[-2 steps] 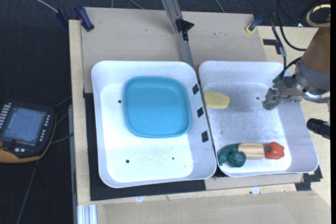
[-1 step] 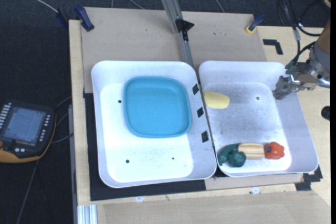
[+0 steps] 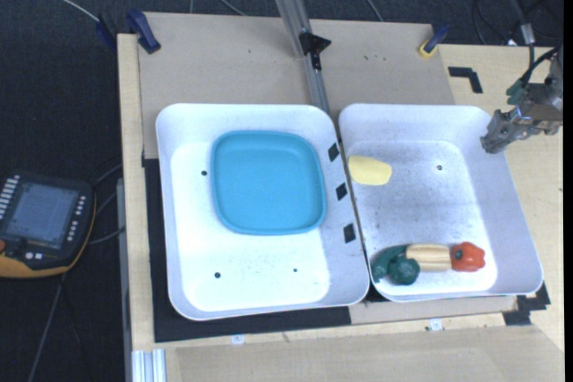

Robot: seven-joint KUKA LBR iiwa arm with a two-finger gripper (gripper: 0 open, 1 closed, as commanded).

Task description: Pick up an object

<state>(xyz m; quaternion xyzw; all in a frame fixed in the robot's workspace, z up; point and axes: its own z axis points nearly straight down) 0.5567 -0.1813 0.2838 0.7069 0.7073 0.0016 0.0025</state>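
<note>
Right bin (image 3: 501,192): yellow object (image 3: 369,171) well apart from seemingly empty end effector (image 3: 498,139)

One fixed overhead view, slanted down on both white bins (image 3: 179,282).

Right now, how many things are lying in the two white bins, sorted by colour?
Blue: 1, the square plate in the left bin
Yellow: 1, the yellow lump in the right bin
Green: 1, the green piece
Tan: 1, the tan piece
Red: 1, the red piece
Total: 5
</note>
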